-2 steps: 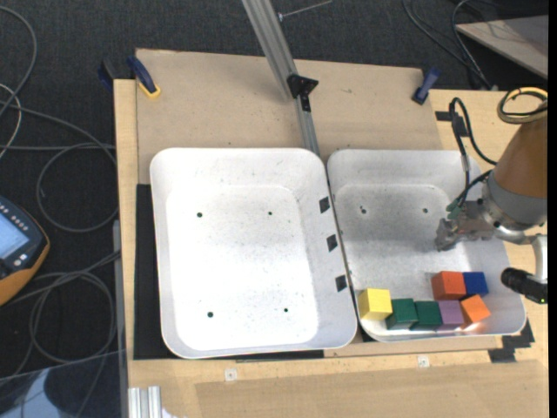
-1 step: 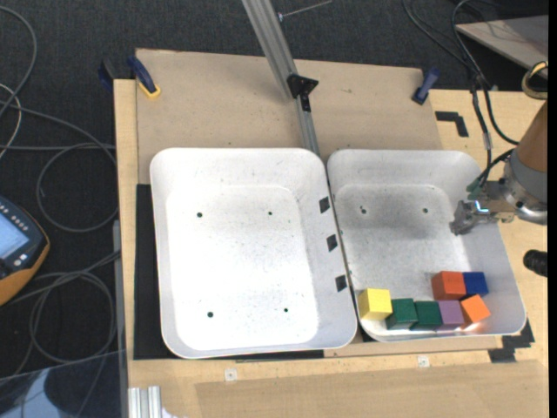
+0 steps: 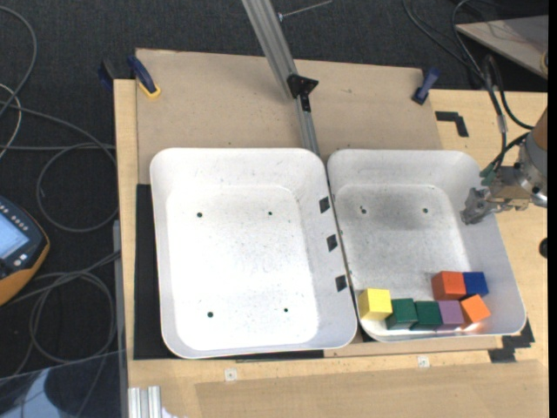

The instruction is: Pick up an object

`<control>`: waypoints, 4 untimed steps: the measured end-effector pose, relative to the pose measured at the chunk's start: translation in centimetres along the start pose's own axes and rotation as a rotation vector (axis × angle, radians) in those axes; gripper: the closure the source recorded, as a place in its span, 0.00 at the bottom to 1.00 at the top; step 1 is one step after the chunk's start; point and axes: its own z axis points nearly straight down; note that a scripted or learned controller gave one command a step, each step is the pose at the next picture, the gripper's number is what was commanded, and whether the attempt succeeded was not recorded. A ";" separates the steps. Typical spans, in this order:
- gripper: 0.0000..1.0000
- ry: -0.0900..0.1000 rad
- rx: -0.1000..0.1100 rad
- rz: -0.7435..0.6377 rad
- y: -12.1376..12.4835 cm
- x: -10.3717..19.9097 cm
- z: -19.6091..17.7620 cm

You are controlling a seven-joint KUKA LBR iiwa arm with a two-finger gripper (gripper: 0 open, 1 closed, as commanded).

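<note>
The arm is cut off at the right edge; its gripper (image 3: 480,205) hangs over the right bin's (image 3: 396,233) rim, its grip state unclear. No readable writing shows.

**Arm end and gripper, look only**

Gripper (image 3: 477,207) is dull grey metal, small and blocky, edges blurred. Finger (image 3: 473,209) tips look darker grey than the body behind them. Behind the fingers sits a paler, rounded silver-grey wrist housing (image 3: 533,174) with a tan patch at its upper edge. A thin dark cable (image 3: 502,120) runs from above the fingers, looping along the housing. Screws and markings too small to tell.
</note>
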 end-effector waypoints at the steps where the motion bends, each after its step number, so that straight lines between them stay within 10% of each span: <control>1: 1.00 0.000 0.000 0.000 0.2 0.0 -4.1; 4: 1.00 0.004 0.004 -0.006 0.9 16.5 -5.4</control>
